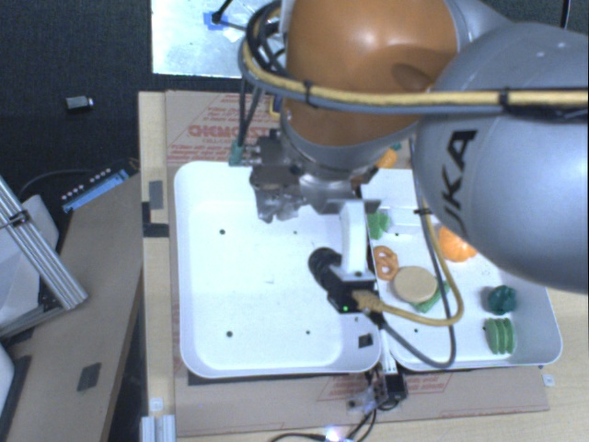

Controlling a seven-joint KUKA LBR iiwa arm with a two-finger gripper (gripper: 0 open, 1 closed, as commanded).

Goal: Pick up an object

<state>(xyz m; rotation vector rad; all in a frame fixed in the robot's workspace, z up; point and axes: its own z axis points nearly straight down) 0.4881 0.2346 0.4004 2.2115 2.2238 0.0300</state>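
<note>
Up-left of the tan disc (414,285), the gripper (276,199) hangs over the left bin (230,293); jaws open or closed, cannot tell. Approach phase, I'd say. Next: centre over that disc, descend.

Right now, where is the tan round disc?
In the camera view, the tan disc lies in the right bin, toward its left side, just right of the orange pretzel-shaped piece, with the dark teal object farther right.
</note>
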